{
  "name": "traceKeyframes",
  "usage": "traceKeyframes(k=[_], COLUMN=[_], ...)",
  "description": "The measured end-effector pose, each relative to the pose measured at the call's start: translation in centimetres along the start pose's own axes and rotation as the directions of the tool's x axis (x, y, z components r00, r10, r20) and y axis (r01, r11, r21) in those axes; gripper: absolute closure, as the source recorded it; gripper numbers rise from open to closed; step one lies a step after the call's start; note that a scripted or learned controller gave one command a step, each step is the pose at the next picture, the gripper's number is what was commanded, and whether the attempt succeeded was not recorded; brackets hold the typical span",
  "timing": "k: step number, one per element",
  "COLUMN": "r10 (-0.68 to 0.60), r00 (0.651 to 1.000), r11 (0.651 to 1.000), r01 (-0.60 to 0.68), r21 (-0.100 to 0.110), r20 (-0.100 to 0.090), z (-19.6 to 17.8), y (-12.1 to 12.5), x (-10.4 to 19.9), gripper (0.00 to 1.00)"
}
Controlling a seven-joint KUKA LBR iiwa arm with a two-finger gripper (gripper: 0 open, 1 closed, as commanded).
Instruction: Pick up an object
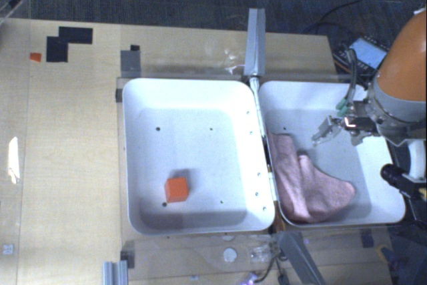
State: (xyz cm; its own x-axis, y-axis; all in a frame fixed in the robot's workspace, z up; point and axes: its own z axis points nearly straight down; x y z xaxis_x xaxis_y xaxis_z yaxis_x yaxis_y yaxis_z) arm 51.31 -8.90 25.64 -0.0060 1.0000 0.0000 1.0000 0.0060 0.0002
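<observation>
Camera view: my gripper point(328, 130), fingers spread apart and empty, hovers above the crumpled pink cloth point(308, 180); next, I descend and close.

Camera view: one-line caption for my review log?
Gripper above the right bin near a pink cloth; orange block in the left bin.

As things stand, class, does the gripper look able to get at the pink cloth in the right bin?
Probably yes. The gripper hangs over the right bin, just above the pink cloth, and nothing lies between them.
</observation>
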Motion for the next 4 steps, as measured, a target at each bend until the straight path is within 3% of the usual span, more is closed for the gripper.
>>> traceKeyframes(k=[1,2,3,4], r10=[-0.065,0.089,-0.008,-0.095], r00=[0.998,0.996,1.000,0.995], r11=[0.998,0.996,1.000,0.995], r01=[0.065,-0.089,0.008,0.095], r21=[0.001,-0.013,-0.006,-0.001], r20=[-0.001,0.001,0.002,0.000], z=[14.9,16.9,9.2,10.0], y=[1.4,12.1,15.7,6.1], x=[-1.6,-1.4,-8.3,-4.3], gripper=[0.00,0.00,0.00,0.00])
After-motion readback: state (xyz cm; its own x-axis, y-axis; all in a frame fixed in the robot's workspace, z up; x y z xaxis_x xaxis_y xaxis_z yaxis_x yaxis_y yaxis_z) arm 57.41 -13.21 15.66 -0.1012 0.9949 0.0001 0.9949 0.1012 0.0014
